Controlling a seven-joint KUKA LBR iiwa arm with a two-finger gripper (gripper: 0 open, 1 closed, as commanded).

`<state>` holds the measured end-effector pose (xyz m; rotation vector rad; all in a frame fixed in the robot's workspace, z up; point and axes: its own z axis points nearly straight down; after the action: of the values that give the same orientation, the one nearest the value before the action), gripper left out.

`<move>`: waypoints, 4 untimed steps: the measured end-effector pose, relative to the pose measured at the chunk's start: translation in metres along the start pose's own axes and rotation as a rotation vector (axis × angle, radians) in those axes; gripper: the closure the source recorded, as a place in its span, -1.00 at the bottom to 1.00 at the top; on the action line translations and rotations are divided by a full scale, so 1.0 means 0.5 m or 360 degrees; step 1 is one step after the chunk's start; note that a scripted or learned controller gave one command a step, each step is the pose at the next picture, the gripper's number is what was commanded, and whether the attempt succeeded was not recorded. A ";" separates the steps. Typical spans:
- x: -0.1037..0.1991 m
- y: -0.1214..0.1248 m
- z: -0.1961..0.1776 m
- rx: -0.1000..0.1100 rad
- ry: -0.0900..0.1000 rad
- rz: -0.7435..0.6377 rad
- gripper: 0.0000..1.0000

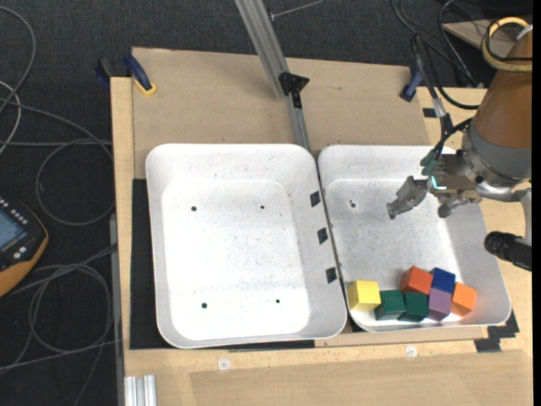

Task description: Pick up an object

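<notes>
1. 2 white bins sit side by side on the table. The left bin is at 9 o'clock in the view. The right bin is at 3 o'clock.
2. The things to pick are small blocks. They sit in a bunch at the 6 o'clock end of the right bin, close to its wall.
3. I count 7: 1 yellow block, 2 green, 2 orange, 1 blue and 1 purple. They touch each other, and some look like they rest partly on others.
4. The arm comes in from 3 o'clock. The gripper hangs over the middle of the right bin, at 12 o'clock from the blocks and apart from them.
5. The fingers look spread apart, and white bin floor shows between them. They hold nothing.
6. I think the blocks are light and hard. They should not squash or break. Their flat sides look smooth, so a loose squeeze could let 1 slip.
7. The yellow block looks like the best one to take. It is at the 9 o'clock end of the bunch, with bare floor at its 9 and 12 o'clock sides.
8. Pinch it on 2 flat sides that face away from each other, with 1 finger in the gap by the green block. The bin wall at 6 o'clock is close, so the fingers could bump it.
</notes>
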<state>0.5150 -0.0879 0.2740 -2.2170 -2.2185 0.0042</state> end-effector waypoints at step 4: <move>-0.018 0.007 0.322 0.0003 0.0000 0.0003 -1.00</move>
<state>0.5177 -0.0964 0.1131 -2.2179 -2.2154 0.0064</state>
